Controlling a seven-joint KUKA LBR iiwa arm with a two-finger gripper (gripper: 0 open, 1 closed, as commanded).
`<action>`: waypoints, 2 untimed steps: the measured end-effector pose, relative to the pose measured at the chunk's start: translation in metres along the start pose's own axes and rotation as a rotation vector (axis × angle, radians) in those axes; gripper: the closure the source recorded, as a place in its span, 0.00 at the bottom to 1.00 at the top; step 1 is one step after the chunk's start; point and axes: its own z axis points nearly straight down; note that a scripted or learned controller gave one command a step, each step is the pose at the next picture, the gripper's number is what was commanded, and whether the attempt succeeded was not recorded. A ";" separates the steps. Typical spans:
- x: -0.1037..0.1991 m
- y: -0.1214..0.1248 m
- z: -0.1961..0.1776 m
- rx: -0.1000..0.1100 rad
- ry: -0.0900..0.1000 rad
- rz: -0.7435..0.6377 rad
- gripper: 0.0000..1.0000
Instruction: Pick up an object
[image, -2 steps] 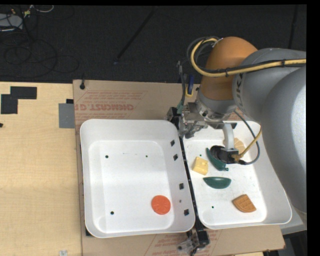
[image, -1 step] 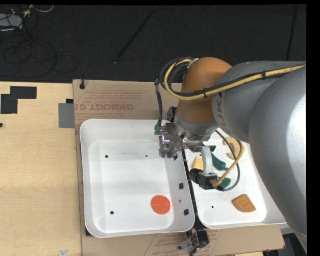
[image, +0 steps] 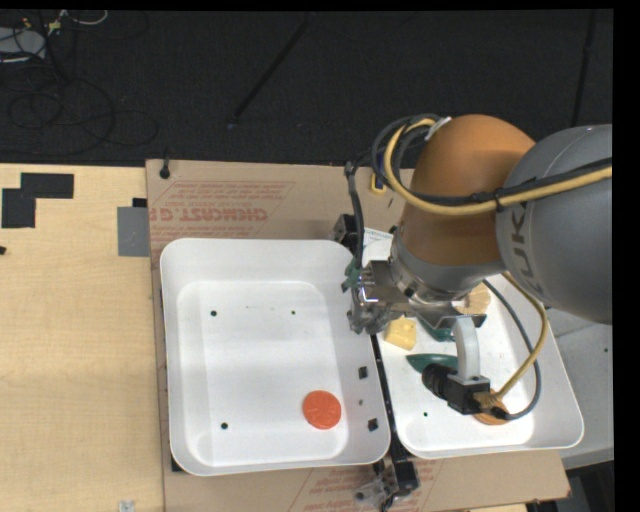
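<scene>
Hand (image: 367, 303) (grip: cannot tell) at right bin's (image: 558, 422) 9 o'clock rim; orange disc (image: 322, 410), perhaps a lid, at left bin's (image: 250, 340) 5 o'clock.

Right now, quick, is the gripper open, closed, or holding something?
Gripper: cannot be told; it sits low under the wrist at the left edge of the right bin, beside a pale yellow piece.

L bin (image: 180, 300) is lying wide open, with just an orange disc (image: 322, 410) sitting nr its front-right corner. Arm (image: 480, 200) is hanging over R bin (image: 562, 432), blocking most of it. Yellow block (image: 402, 333) & teal item (image: 432, 360) are crowding its left side; its front-right corner is showing bare.
</scene>
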 end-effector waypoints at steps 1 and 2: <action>-0.006 -0.041 -0.082 -0.004 0.000 -0.001 1.00; 0.027 -0.022 -0.168 -0.012 0.001 -0.002 1.00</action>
